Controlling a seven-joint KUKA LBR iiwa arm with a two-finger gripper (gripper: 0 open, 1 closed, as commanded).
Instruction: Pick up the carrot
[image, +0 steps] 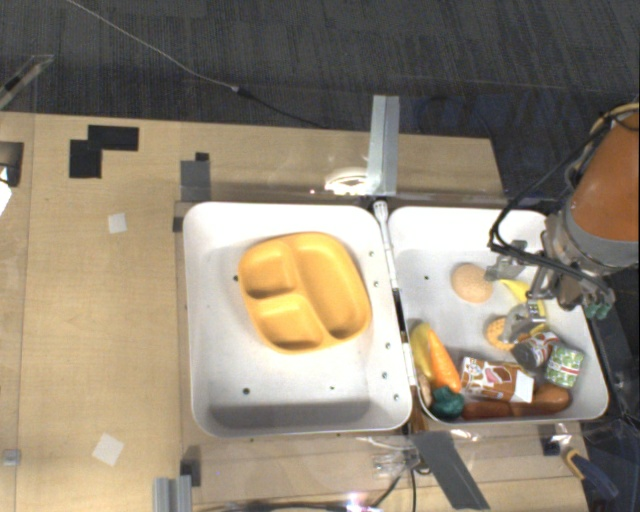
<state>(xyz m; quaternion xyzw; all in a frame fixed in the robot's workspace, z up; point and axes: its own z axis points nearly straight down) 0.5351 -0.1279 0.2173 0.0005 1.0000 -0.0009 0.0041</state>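
Note:
The carrot (441, 366) is orange with a dark green top. It lies at a slant along the left wall of the right bin (440, 232), near the front corner. My gripper (527, 318) hangs over the right half of that bin, well to the right of the carrot and apart from it. It sits above a round cookie (496, 330) and a small can (537, 350). Nothing shows in its grasp.
The right bin also holds a tan bun (472, 282), a yellow piece (514, 291), a brown carton (492, 378), a green-labelled can (564, 367) and a sausage (520, 405). A yellow item (421, 335) touches the carrot's far end. The left bin (215, 330) holds a yellow divided plate (300, 290).

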